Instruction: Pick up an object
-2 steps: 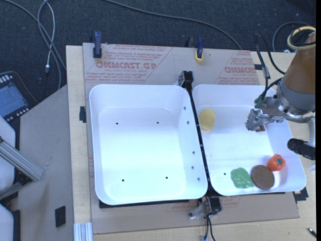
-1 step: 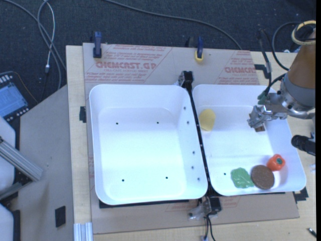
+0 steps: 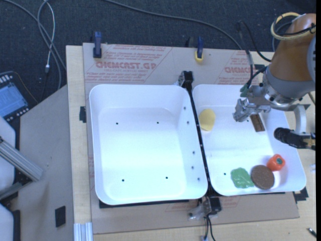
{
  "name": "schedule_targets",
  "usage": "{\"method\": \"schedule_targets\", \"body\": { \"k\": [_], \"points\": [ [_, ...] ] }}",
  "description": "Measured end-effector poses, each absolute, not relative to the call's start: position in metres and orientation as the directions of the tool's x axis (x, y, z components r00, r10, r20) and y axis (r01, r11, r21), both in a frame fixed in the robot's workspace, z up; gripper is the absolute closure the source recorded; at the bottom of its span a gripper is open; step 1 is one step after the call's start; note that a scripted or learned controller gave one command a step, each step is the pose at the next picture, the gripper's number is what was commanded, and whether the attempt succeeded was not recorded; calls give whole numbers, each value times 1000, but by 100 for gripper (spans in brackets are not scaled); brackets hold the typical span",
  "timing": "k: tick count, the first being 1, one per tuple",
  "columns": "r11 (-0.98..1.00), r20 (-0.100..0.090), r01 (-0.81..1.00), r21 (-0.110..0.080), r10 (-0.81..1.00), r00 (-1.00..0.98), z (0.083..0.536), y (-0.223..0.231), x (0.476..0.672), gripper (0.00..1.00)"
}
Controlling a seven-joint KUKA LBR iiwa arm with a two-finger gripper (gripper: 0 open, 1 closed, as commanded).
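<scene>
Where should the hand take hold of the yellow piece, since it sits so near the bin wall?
Grip the yellow piece across its rounded body, coming straight down from above. It lies close to the right bin's left wall, so place the fingers along that wall rather than between it and the piece.

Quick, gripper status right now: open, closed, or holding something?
Gripper: cannot be told; it hangs over the right bin, nothing visibly held.

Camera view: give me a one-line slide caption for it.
KUKA arm's claw hovers over the right bin beside a yellow object; green, brown and orange items sit near its front corner.
</scene>
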State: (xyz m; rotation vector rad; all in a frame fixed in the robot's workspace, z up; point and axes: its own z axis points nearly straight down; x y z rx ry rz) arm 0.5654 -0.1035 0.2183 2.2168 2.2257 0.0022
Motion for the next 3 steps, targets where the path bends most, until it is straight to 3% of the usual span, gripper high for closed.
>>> {"method": "schedule_targets", "body": {
  "k": [1,3],
  "points": [
    [5,1,1000,1,1000,-5,225,-57,582,100],
    [4,1,1000,2,1000,-4,231,37,593,100]
  ]
}}
